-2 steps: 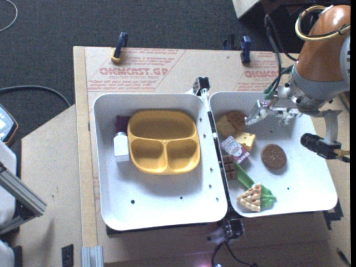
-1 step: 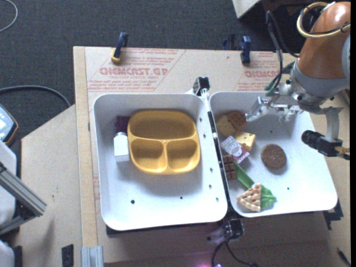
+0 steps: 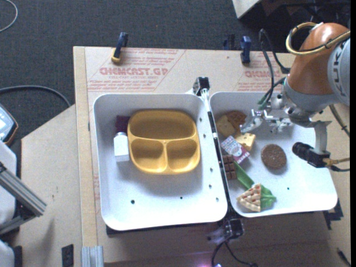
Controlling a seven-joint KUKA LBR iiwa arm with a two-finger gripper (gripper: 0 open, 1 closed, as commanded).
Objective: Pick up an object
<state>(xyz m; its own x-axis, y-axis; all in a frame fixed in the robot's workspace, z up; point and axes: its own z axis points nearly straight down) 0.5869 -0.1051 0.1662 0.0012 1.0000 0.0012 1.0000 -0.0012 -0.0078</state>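
Nearest the front edge of the tabletop, a pizza slice (image 3: 250, 198) lies in the right bin (image 3: 311, 196) beside a brown cookie (image 3: 273, 157). Farther back, the gripper (image 3: 257, 120) hovers over scattered toy food, probably choosing one; whether its fingers are apart I cannot tell.

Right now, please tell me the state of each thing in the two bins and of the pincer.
Yellow divided tray: upright in the left bin, compartments bare.
White bottle: beside the tray's left edge.
Brown cookie: flat in the right bin.
Pizza slice: flat near the front wall.
Pincer: low over the right bin, holding nothing visible.
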